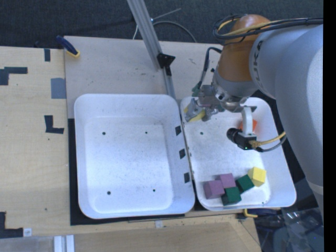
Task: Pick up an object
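The gripper (199, 111) is at the far left corner of the right bin (278, 193), low over the bin floor, and something yellow (195, 117) shows at its tip, but I cannot tell if it is held or how the tool stands. The blocks lie together near the front of the same bin, well apart from the gripper: two purple blocks (219, 185), two green blocks (237, 189) and a yellow block (258, 176). The left bin (84, 140) stands just beside.
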`<move>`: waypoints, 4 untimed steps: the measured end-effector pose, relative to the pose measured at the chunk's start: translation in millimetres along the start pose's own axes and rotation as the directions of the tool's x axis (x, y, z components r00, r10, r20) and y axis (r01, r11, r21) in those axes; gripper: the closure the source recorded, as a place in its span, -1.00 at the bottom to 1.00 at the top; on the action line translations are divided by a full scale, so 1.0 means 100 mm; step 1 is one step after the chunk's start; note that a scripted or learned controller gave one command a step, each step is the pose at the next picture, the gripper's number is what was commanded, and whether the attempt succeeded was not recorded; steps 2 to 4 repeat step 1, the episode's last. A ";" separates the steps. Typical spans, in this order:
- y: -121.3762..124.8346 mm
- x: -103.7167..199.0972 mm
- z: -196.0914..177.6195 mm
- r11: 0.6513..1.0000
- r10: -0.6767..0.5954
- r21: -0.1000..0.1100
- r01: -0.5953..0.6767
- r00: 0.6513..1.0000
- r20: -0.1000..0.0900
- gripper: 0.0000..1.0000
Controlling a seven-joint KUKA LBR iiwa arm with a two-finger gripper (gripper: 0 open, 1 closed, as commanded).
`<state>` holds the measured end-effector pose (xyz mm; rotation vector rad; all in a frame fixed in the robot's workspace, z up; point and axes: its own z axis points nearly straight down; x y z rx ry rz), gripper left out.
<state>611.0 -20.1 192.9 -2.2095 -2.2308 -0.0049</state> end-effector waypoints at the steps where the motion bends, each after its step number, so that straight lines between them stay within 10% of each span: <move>1: -0.43 0.77 0.02 1.000 0.001 0.006 -0.001 1.000 0.000 1.00; 4: -0.43 0.77 0.02 1.000 0.001 0.006 -0.001 1.000 0.000 1.00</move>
